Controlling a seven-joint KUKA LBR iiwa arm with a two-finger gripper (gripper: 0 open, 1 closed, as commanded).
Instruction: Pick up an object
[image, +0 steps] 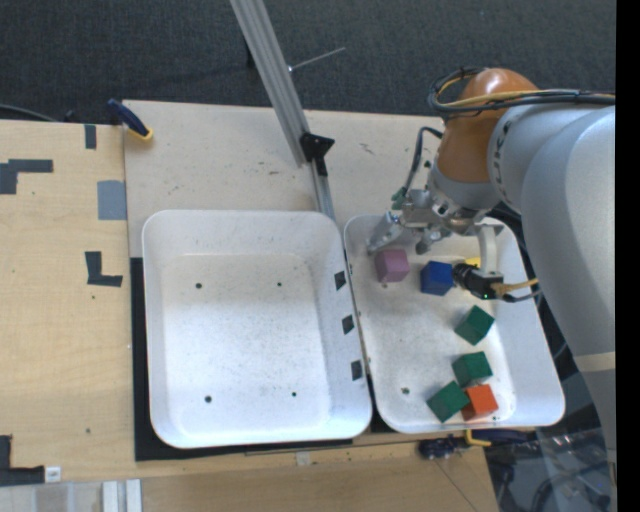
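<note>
My gripper hangs over the far end of the right bin, open, with nothing between its fingers. A purple block lies just in front of its left finger, and a blue block sits just in front of its right finger. Further toward the near end lie a green block, a second green block, a third green block and an orange block pressed together in the corner.
The left bin stands beside the right one, sharing a raised wall. A slanted metal bar crosses the bench behind the bins. The grey arm with its orange band fills the upper right.
</note>
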